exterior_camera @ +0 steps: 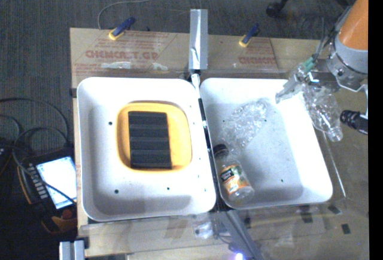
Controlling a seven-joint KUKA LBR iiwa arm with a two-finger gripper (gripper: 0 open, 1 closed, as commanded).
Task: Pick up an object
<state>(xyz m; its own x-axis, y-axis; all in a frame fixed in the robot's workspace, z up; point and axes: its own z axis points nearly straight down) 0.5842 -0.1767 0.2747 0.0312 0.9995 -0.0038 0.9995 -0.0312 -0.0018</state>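
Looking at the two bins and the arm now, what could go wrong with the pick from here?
1. The claw sits over the right bin's far corner beside a crumpled clear plastic on the rim; this may snag or fall outside.
2. The small bottle lies on its side against the wall between the bins, so it may roll or leave little room.
3. The second clear wrapper is hard to see.

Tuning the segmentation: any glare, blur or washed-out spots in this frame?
Camera view: the white bins are bright, nearly washed out; clear crumpled plastic barely stands out against the right bin's floor; more clear plastic at the tool blends with the bin's rim; the bottle and yellow tray read sharply.
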